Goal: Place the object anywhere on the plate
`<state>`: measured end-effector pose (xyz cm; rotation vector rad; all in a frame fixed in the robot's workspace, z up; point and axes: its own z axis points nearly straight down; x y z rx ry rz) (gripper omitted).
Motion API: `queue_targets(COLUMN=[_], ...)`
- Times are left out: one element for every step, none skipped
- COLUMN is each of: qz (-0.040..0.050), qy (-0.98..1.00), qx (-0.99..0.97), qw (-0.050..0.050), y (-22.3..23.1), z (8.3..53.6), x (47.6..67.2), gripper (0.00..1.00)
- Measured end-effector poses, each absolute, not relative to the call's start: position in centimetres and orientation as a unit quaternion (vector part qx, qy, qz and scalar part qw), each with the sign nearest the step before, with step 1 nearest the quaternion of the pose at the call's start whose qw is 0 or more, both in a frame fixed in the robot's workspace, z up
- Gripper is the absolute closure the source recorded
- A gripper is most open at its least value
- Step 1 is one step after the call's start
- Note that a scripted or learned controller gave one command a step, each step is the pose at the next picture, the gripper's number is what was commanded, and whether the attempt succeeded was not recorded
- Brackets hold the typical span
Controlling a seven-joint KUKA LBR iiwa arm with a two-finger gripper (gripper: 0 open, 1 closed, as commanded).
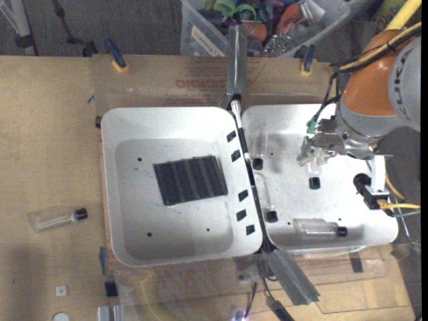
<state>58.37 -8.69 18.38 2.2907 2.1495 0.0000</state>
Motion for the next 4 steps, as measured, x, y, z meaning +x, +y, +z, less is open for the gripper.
queue_targets(qz=[0.0, -0.0015, -0.0002, -0.0001], qy=[0.673, 0.712, 0.682, 0.606], qx=[0.74, 0.702, 0.732, 0.795], qw=[0.0, -0.002, 0.0, 0.001], y=[3.3, 12.3, 18.7, 22.5], z=[18.4, 18.3, 18.2, 13.2], x=[63.0, 58.5, 61.1, 65.7], gripper=[1.0, 1.0, 1.0, 1.0])
